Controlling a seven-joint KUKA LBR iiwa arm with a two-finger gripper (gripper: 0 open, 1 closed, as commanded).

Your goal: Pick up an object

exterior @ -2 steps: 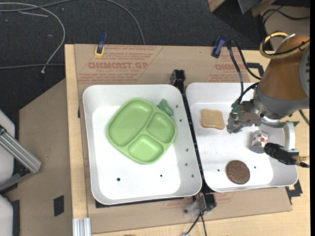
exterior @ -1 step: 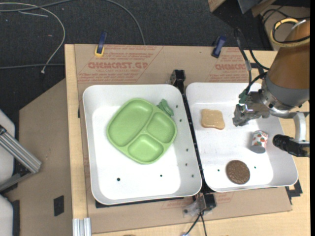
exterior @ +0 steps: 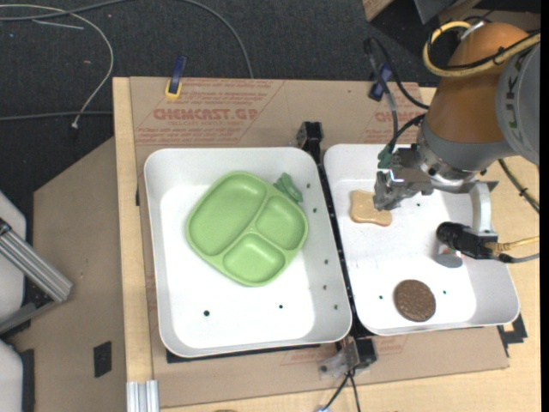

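Observation:
A tan, flat, bread-like piece [exterior: 369, 209] lies in the right bin [exterior: 369, 307], near its left wall. My gripper [exterior: 383, 194] hangs right over that piece's upper right edge, its tips close to or touching it. A round brown cookie-like disc [exterior: 415, 299] rests near the right bin's front. In the left bin [exterior: 167, 230] sits a green divided plate [exterior: 247, 227], with a small dark green object [exterior: 289, 187] at its upper right rim.
The two bins stand side by side on a cardboard sheet [exterior: 206, 110]. The arm's orange and grey body [exterior: 476, 93] covers the right bin's far right part. Black clips [exterior: 309, 134] sit between the bins at the back.

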